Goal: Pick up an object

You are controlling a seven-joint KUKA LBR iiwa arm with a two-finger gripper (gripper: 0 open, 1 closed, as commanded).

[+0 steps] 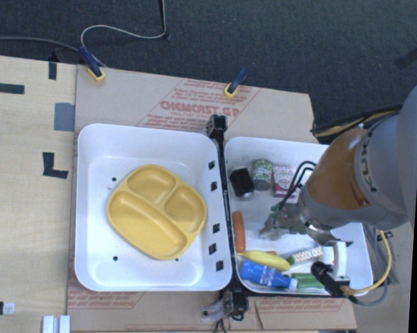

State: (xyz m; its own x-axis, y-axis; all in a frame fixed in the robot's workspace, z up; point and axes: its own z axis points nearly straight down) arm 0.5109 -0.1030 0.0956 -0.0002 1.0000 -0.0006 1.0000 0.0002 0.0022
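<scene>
My gripper (275,227) hangs fingers spread, grasping nothing, mid right white plastic bin (361,269). I'm approaching; next, descend toward the yellow plastic banana (266,259) by its front edge.

Yellow tray (157,210) in left bin (93,190)

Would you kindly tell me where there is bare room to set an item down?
Left bin: bare floor around the yellow tray, widest at its upper corners. Right bin is crowded, with the hand over it.
</scene>
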